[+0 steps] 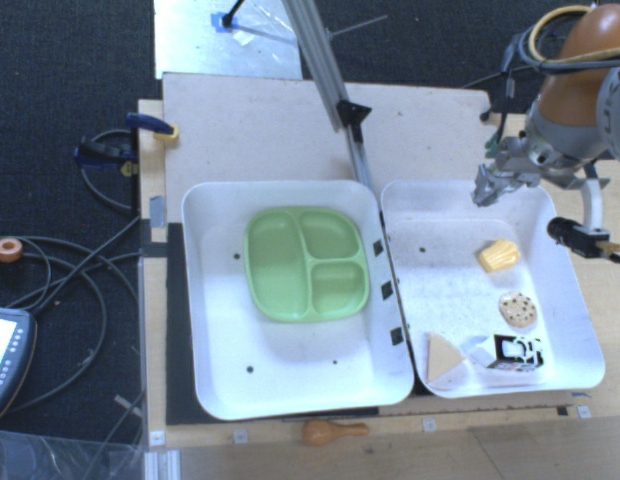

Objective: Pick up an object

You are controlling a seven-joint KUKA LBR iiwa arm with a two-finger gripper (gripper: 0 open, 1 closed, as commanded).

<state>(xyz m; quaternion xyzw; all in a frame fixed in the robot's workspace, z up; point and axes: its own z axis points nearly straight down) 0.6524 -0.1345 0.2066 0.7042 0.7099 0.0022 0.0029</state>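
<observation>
The right bin holds a yellow block, a round speckled cookie, a tan wedge and a black-and-white printed item. My gripper hangs over the bin's far edge, above and behind the yellow block, with nothing visibly between its fingers. It is small and dark against the bin wall.
The left bin carries a green divided plate. A grey pole slants down to the seam between the bins. A tan pear-shaped object lies on the bench in front of the bins. Cables and a clamp sit at left.
</observation>
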